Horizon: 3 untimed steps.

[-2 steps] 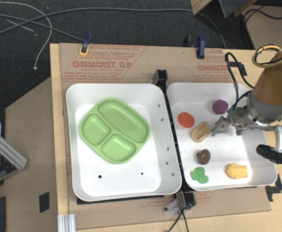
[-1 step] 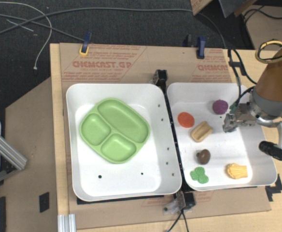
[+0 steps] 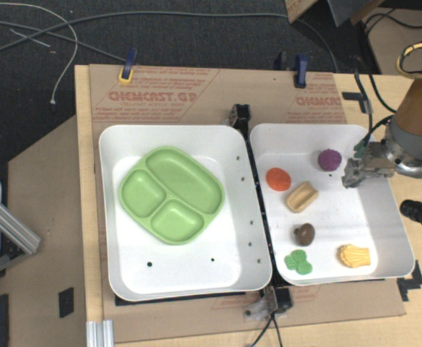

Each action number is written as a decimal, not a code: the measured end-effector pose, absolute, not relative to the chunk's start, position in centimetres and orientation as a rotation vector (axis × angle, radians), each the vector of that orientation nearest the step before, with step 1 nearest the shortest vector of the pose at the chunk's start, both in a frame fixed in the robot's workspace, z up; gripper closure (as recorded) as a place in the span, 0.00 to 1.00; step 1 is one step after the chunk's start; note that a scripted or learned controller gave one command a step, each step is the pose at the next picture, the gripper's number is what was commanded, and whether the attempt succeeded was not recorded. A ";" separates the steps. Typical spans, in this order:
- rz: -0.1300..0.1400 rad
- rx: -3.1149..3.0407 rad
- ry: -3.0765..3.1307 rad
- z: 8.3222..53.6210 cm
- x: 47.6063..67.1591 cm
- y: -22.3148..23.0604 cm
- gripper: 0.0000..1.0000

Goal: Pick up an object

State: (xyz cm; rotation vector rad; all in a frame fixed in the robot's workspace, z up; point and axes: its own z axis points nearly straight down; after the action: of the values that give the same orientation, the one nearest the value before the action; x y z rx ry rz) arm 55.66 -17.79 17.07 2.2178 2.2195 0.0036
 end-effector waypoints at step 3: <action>0.000 2.221 2.225 23.7 55.4 -13.8 1.00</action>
State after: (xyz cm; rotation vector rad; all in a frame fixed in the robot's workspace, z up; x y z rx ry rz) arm 55.41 -13.85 23.66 2.2208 2.2253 -0.0004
